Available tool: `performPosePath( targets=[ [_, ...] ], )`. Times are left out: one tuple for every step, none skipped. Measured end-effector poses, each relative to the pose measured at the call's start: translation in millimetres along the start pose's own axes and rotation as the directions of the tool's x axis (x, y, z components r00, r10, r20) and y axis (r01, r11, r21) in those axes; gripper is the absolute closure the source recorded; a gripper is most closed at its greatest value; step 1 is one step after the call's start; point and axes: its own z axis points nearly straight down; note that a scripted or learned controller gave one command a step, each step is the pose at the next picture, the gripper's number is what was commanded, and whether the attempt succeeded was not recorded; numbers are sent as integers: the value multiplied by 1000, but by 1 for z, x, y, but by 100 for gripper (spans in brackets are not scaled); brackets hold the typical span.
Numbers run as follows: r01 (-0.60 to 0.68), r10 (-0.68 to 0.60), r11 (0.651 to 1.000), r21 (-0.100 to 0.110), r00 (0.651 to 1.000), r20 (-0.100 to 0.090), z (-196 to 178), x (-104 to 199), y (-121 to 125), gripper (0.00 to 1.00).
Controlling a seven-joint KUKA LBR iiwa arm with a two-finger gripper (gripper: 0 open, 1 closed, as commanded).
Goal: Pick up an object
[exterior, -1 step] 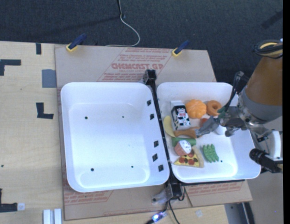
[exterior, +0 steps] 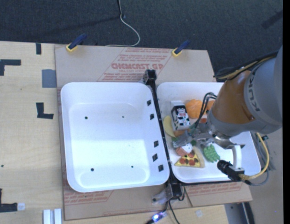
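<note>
We see the tool (exterior: 195, 135) low in the right bin (exterior: 251, 158), among the toys; nothing is lifted yet, so the pick is still to do. Whether it is released or clenched, we cannot tell. A pizza slice (exterior: 189, 161) lies just below it, green grapes (exterior: 210, 152) beside, an orange (exterior: 197, 107) above. The arm (exterior: 238, 101) hides much of the bin.

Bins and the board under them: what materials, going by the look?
Both bins, left and right: likely moulded plastic, glossy white; smooth rounded walls with soft glare. The board beneath: looks like corrugated cardboard, matte brown with red print, held by clamps at its far edge. The pizza slice toy looks like coloured plastic, though that is less certain.
</note>
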Motion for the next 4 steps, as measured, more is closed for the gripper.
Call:
performPosePath(
  targets=[
    [-1,1,1000,-17,1000,1,14,-24,35,0],
    [-1,1,1000,-17,1000,2,4,-24,34,100],
    [5,-4,1000,-17,1000,4,12,0,127,100],
    [7,-7,1000,-22,1000,2,-92,67,155,100]
  ],
)
